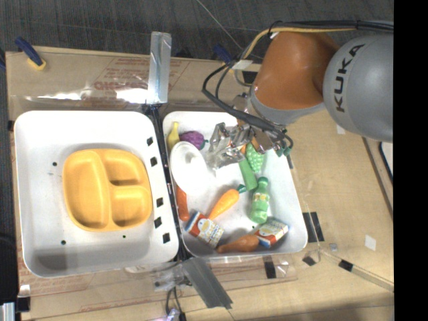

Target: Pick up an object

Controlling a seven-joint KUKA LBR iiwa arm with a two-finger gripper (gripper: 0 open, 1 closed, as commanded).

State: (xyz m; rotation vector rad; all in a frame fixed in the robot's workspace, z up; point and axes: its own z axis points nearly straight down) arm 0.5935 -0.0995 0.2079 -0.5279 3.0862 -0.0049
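Note:
My gripper point(227, 146) hangs low over the back of the right bin point(297, 206), its metal fingers just above the toys. Under and beside it lie a white bowl-like piece point(186, 162) and a green cucumber-like toy point(249, 169). A green bottle point(259, 199), an orange carrot point(224, 202), a purple grape bunch point(192, 139), a yellow piece point(173, 134), a small carton point(207, 229) and a second carton point(273, 231) also lie in that bin. Nothing is visibly between the fingers.
The left bin point(33, 179) holds a yellow divided tray point(107, 187). An orange-red toy point(182, 202) leans on the right bin's left wall, and another point(237, 244) lies at its front. The arm's orange band point(291, 69) and cables overhang the back right corner.

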